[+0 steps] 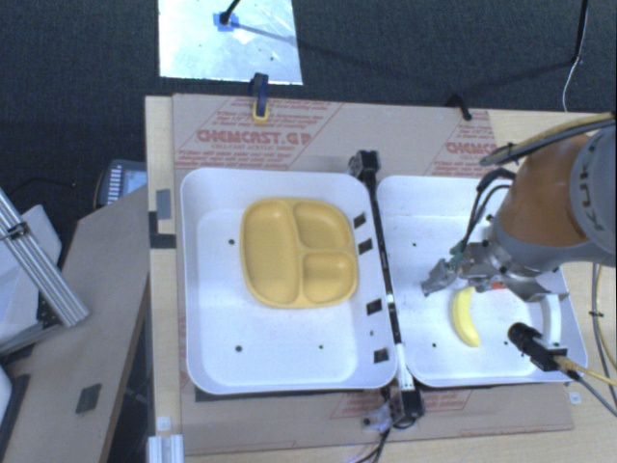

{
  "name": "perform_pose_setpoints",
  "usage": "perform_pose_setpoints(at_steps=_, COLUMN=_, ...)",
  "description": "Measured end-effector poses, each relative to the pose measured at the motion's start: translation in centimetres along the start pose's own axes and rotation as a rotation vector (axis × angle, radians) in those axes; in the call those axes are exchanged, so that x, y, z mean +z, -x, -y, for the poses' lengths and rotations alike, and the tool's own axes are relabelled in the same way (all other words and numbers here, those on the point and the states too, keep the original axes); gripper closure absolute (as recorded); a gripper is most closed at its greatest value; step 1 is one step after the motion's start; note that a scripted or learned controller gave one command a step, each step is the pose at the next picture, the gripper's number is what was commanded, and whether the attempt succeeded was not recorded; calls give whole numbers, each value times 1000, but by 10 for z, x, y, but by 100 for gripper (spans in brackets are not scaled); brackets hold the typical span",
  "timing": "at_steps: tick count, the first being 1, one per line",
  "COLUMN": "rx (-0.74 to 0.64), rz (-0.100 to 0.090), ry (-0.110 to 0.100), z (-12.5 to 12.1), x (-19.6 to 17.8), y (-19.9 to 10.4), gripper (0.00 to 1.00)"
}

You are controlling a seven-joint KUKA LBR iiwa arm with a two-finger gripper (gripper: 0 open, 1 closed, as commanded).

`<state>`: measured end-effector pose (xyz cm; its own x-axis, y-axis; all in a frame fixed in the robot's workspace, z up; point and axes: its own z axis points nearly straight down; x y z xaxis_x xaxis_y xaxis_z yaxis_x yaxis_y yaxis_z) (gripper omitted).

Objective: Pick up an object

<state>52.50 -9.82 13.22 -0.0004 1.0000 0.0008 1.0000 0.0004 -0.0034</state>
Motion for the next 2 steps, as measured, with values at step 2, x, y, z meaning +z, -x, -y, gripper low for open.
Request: perform_pose_setpoints(at_steps=2, rx=2, rz=2, ry=10, z=5, x=-66, y=7, gripper=100)
